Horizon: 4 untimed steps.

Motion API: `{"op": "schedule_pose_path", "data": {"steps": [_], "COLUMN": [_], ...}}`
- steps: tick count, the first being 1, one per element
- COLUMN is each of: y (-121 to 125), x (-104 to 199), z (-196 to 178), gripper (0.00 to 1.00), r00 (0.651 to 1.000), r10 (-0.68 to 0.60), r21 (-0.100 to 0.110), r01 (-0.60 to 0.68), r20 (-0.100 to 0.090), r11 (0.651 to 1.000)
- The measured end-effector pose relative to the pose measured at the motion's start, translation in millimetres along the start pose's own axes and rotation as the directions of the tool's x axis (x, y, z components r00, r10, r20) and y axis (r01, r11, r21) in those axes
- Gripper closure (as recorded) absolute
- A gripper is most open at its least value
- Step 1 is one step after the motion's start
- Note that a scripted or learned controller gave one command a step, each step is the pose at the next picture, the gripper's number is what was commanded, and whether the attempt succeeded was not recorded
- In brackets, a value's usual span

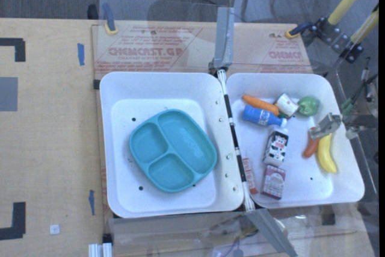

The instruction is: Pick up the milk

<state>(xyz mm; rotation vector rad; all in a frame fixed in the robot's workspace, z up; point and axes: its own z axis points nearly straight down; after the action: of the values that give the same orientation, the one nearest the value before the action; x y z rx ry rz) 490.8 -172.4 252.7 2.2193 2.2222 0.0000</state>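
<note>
Milk carton (pixel 277 148) lying mid right bin (pixel 349 186), gripper (pixel 325 126) beside the banana (pixel 325 153), claw state impossible to tell

Two bins (pixel 114 90), one plate (pixel 172 150)

Small white milk carton with black cow patches (pixel 277 148), lying flat on the floor of the right white bin, near its middle. Long axis nearly upright in view, top end slightly tilted right. Untouched, just below a blue bottle.
</note>
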Motion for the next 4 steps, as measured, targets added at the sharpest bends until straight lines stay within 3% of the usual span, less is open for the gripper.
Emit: {"op": "schedule_pose_path", "data": {"steps": [1,2,3,4], "y": [-11,41,38,38], "x": [3,68,50,48], "z": [-10,107,158,148], "gripper": [0.0,0.0,0.0,1.0], "r00": [0.974,0.99,0.99,0.989], "r10": [0.227,0.144,0.14,0.145], "r21": [-0.001,0.002,-0.002,-0.005], "r01": [-0.227,-0.144,-0.14,-0.145], "r20": [0.0,-0.001,-0.001,-0.001], "r11": [0.974,0.99,0.99,0.989]}}
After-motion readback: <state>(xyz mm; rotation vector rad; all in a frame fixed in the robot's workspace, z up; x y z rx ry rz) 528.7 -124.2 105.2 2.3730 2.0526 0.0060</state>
